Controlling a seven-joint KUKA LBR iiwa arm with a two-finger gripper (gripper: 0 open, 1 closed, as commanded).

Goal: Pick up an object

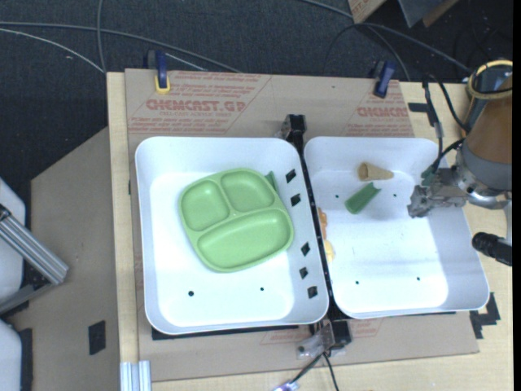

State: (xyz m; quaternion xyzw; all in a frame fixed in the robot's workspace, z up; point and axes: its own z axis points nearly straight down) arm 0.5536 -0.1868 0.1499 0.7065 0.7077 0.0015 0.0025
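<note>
In the right bin a small green block lies near the back, tilted. Just behind it lies a tan cone-shaped piece. An orange and yellow object lies against that bin's left wall, partly hidden by the divider. My gripper hangs over the right side of the right bin, a short way to the right of the green block. Nothing shows between its fingers.
A green divided plate lies in the left bin. Black clips run along the divider between the bins. Blue clamps hold the back edge of the board. Cables trail near the arm at the right.
</note>
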